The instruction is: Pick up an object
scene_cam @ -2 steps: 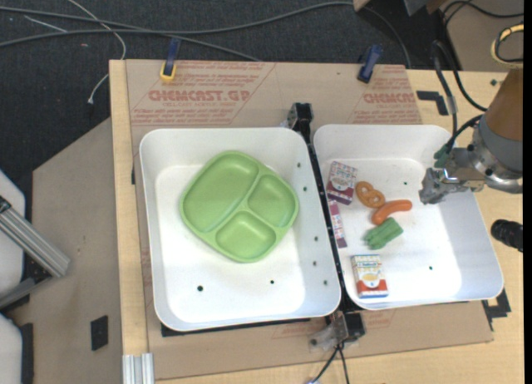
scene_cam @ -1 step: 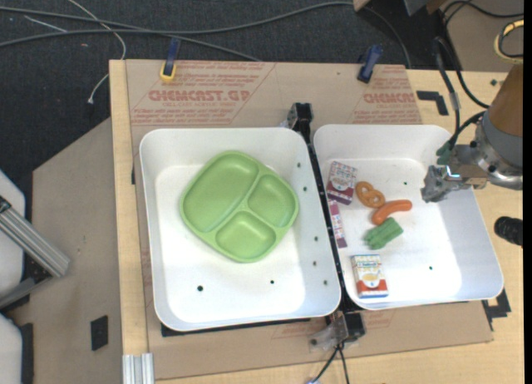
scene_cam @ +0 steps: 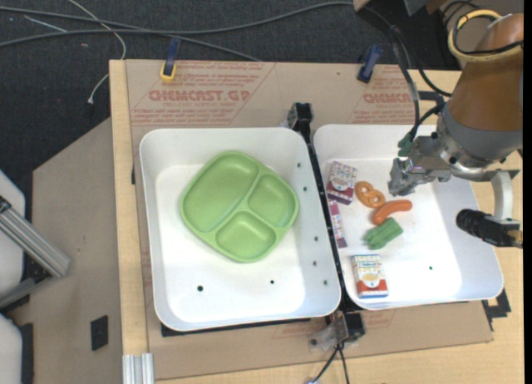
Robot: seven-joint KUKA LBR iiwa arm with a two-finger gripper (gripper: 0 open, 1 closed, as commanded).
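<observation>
My gripper [scene_cam: 401, 181] hangs over the right bin [scene_cam: 465, 287], just right of an orange pretzel [scene_cam: 368, 194] and above an orange sausage-shaped toy [scene_cam: 391, 209]. A green toy piece [scene_cam: 384, 233] lies below the sausage. A small purple-and-white packet [scene_cam: 340, 184] lies near the bin's left wall, and a red-and-white carton [scene_cam: 370, 277] sits toward the front. Nothing shows between the gripper's tips.
The left bin [scene_cam: 166, 291] holds a green divided plate [scene_cam: 239, 205]. A black clamp [scene_cam: 300, 116] sits at the back where the two bins meet. Blue clips [scene_cam: 170, 67] hold the cardboard under the bins.
</observation>
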